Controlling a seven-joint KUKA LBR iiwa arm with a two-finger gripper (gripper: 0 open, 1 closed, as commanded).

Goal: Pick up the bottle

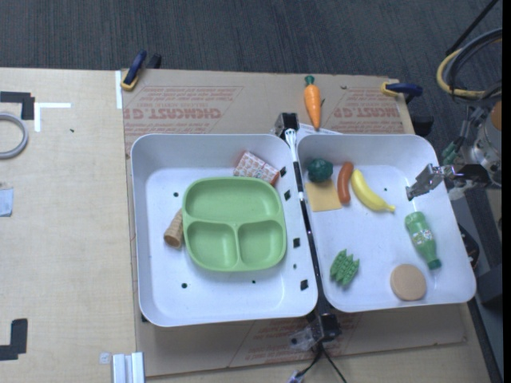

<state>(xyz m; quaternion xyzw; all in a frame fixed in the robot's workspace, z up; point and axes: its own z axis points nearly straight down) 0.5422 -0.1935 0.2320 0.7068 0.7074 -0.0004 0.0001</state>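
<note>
colours across the two bins

both bins (152, 294) are white. the divided plate (235, 224) is pale green, the bottle (421, 239) green with a white label, the banana (370, 192) yellow, the carrot (311, 102) orange, the worktop (64, 238) tan.

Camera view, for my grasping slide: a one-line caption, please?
Gripper poised at the right bin's edge, above the green bottle lying near a banana and a round cookie.

Grey metal arm (479, 162) w/ yellow & black cables (463, 62).
</note>
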